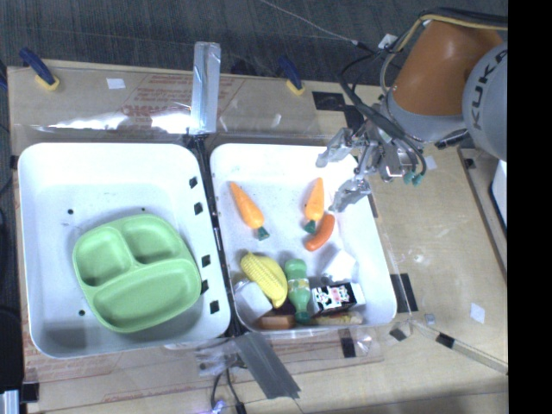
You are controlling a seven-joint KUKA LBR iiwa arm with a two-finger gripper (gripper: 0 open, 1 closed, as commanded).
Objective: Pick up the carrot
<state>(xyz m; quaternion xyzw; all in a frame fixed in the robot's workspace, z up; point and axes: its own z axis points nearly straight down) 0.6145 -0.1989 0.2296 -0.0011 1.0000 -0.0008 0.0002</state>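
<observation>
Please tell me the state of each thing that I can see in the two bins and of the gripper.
gripper: fingers open, holding nothing, above right bin
carrot: lying flat, untouched
second carrot: lying beside the gripper
corn cob: lying flat
green bottle: lying among other items
green divided plate: in left bin

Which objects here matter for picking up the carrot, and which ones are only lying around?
For the job:
carrot
second carrot
claw
right bin

Just lying about:
green divided plate
left bin
corn cob
red sausage
green bottle
</observation>
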